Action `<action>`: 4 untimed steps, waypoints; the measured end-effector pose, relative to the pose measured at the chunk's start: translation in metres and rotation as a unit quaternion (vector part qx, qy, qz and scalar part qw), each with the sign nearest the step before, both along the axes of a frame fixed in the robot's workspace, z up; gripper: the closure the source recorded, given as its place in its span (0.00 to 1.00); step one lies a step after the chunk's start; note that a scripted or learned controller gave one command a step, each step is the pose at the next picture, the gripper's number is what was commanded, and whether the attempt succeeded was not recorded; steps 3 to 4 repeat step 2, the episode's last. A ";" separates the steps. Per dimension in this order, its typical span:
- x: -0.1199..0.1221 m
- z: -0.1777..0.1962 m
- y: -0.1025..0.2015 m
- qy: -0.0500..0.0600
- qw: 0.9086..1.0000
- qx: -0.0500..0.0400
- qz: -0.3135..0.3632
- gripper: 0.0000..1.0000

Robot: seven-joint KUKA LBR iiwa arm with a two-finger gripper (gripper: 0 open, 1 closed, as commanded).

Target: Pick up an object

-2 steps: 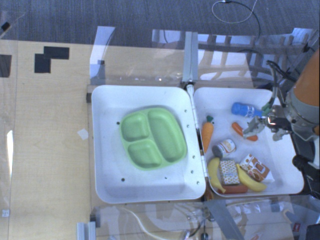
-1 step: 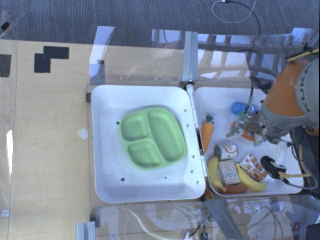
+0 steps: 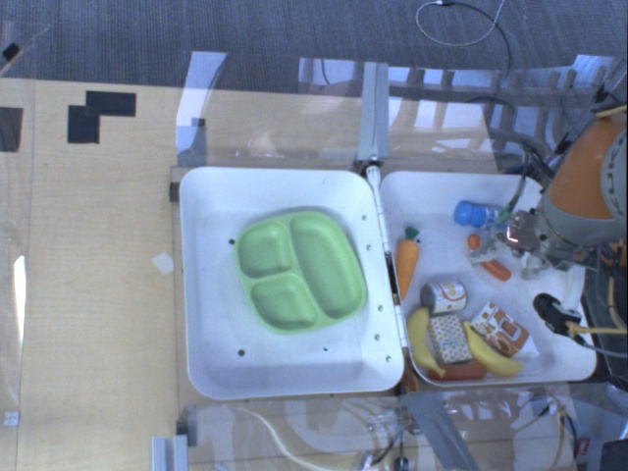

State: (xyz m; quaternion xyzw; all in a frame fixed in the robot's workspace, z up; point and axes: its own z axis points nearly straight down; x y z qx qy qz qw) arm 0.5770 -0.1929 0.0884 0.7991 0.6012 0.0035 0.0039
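Nearest, in the right bin (image 3: 579, 366), bananas (image 3: 496, 359), a patterned packet (image 3: 449, 340) and a can (image 3: 446, 295) crowd the front edge. Beyond them lie a carrot (image 3: 407, 260) and a blue bottle (image 3: 476, 213). The gripper (image 3: 520, 235) hovers beside the bottle, too blurred to tell its grip. The left bin (image 3: 206, 292) holds a green tray (image 3: 299, 270).

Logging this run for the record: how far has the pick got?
Done: the arm has reached over the right bin, with the claw low beside the blue bottle. In hand: nothing visibly lifted. Left: the grasp and lift; carrot, bananas and can all lie in the bin.
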 end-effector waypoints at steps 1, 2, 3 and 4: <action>0.003 0.012 0.003 -0.003 1.000 0.001 0.001 1.00; 0.002 0.151 0.070 0.002 0.999 0.001 -0.054 1.00; 0.002 0.151 0.070 0.002 0.999 0.001 -0.054 1.00; 0.002 0.151 0.070 0.002 0.999 0.001 -0.054 1.00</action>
